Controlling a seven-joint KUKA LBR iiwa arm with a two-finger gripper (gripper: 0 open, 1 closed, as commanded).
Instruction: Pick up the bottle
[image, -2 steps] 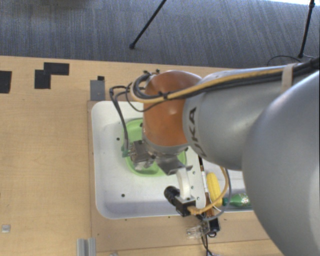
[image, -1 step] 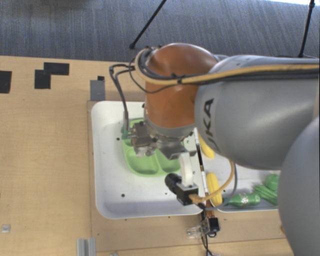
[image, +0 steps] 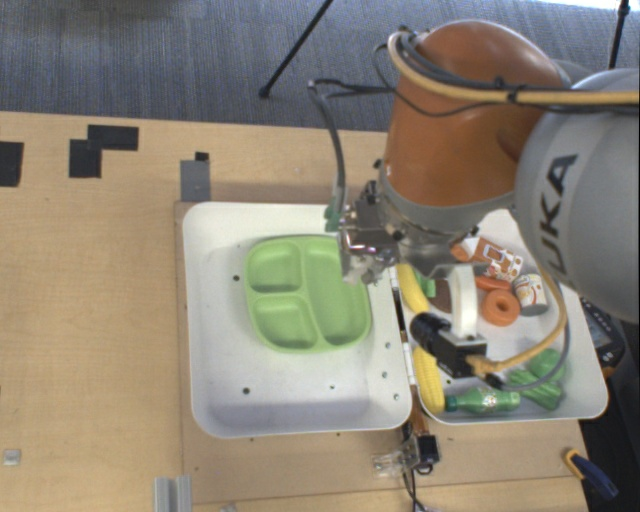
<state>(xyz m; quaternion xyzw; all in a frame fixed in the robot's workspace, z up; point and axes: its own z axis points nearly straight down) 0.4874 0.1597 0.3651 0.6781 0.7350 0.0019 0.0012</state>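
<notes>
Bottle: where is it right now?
In the camera view, the green bottle lies on its side along the near rim of the right bin, just right of the long yellow item.

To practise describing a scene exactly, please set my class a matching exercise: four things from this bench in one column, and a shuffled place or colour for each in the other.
1. divided plate
2. bottle
3. ring
4. gripper

A. orange
B. lies in the left bin
C. on its side at the right bin's near edge
D. over the plate's right rim

Pairs: 1-B, 2-C, 3-A, 4-D
</notes>
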